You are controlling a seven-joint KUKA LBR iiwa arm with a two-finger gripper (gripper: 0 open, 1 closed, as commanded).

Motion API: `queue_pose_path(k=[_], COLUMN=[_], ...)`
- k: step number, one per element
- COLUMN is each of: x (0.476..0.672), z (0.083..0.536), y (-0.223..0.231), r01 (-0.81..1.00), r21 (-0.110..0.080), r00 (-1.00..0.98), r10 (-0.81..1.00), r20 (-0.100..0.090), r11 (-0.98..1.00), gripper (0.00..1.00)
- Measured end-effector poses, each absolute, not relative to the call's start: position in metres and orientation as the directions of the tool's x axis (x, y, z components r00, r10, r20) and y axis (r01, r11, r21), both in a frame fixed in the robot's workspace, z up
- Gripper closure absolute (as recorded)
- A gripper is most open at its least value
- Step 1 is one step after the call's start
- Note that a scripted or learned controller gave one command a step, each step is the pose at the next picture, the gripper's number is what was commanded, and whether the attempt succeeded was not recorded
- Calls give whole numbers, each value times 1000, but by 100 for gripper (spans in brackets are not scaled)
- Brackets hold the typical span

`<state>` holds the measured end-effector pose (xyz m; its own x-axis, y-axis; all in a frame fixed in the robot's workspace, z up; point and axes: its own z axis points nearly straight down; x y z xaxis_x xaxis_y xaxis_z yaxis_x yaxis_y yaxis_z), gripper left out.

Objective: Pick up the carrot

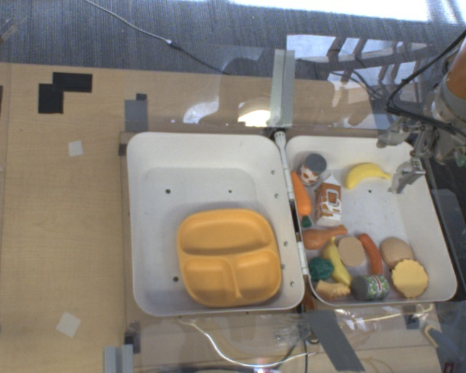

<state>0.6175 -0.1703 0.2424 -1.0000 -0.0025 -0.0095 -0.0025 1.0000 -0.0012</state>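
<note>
carrot (300, 193) partly behind bin divider | hand (410, 173) blurred, apart

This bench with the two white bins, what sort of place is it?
Probably a robot lab's test bench for grasping practice: two shallow white plastic bins side by side, one full of toy food such as a slim orange carrot, and a grey arm's pincer hanging over it.

My arm at the right edge.
My grey, two-finger end effector (410, 169) points down-left, orange band above the wrist.
</note>
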Motion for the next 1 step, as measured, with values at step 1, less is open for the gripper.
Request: queue_pose_path(k=[1], x=[626], z=[103], y=[-182], r01=[-18], r21=[-4], r00=[-1000], r10=[-18], r20=[-21], r11=[1000], gripper=[0])
